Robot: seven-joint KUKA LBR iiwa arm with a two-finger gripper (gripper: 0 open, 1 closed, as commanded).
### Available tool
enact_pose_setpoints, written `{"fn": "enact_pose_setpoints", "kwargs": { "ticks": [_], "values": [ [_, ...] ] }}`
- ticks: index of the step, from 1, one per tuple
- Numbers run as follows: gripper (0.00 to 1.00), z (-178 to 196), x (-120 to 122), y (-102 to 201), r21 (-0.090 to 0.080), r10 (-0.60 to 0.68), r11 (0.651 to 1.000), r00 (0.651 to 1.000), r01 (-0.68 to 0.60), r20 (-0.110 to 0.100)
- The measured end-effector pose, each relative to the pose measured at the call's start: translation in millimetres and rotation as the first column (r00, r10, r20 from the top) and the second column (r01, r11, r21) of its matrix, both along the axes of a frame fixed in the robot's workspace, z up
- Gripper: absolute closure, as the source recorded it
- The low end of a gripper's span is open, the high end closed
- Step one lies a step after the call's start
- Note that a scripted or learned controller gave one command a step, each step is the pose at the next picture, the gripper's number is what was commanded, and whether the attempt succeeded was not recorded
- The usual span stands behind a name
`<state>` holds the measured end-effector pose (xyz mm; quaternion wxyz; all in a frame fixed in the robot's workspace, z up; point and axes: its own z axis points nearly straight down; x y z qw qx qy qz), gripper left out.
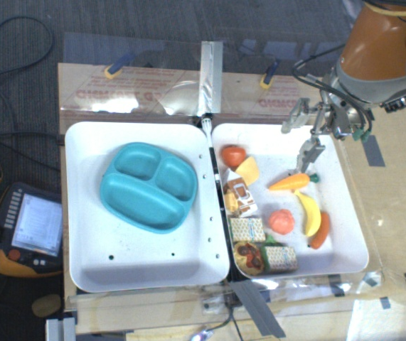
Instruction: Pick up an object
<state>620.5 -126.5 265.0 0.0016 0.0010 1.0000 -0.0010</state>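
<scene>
The right bin [345,190] holds several toy foods. An orange carrot [289,182] lies near its middle, with a yellow banana [311,213] and a reddish sausage [319,231] in front of it to the right. A round tomato [281,221] sits beside the banana. Along the bin's left wall lie a red fruit [233,155], a yellow cheese wedge [247,170] and a brown snack pack [239,196]. My gripper [298,141] hangs open over the bin's back right part, just above and behind the carrot, with nothing between its fingers.
The left bin [82,247] carries a blue divided plate [149,185]. A cracker pack [247,229], a food bowl [247,258] and a green packet [279,258] crowd the right bin's front left corner. A metal divider [210,77] stands behind the bins.
</scene>
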Motion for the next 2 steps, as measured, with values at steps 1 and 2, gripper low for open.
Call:
{"fn": "enact_pose_setpoints", "kwargs": {
  "ticks": [1, 2],
  "values": [
    [0.0, 63.0, 34.4, -56.2, -0.001, 0.166, 0.986, 0.986, -0.166, 0.002],
    [0.0, -167.3, 8.8, -65.0, 0.002, 0.048, 0.999, 0.999, -0.048, 0.001]
  ]
}}
